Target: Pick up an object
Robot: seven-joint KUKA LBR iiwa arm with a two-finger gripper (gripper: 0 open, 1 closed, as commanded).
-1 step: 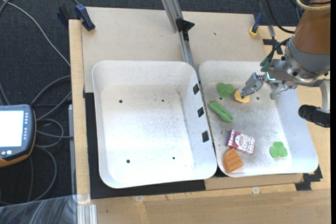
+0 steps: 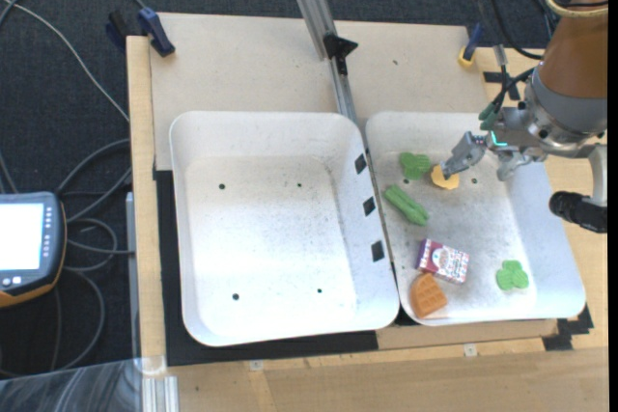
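**Operator A:** Two white bins sit side by side on my bench (image 2: 241, 63). The left bin (image 2: 261, 227) has only dark specks on its floor. The right bin (image 2: 541, 236) holds all the loose items. Confirm the arm position.

**Operator B:** I see the arm (image 2: 577, 43) reaching in from the right, its orange band above the grey wrist. The gripper (image 2: 488, 159) hangs over the upper part of the right bin. Its two fingers stand spread apart with nothing between them. One fingertip (image 2: 462, 159) is just beside the small yellow piece (image 2: 445, 178).

**Operator A:** List the contents, largest first.

**Operator B:**
- Purple-and-white packet (image 2: 443, 261), lying flat in the lower middle of the bin.
- Long green piece (image 2: 407, 205), lying at a slant near the bin's left wall.
- Orange waffle-shaped piece (image 2: 429, 295), just below the packet, near the front corner.
- Green leafy piece (image 2: 513, 276), near the lower right, well apart from the packet.
- Green lump (image 2: 416, 165), just left of the yellow piece.
- The yellow piece itself, closest to the gripper.

**Operator A:** Anything off the bench?

**Operator B:** I note a handheld pendant (image 2: 27, 246) at the far left, on the floor.
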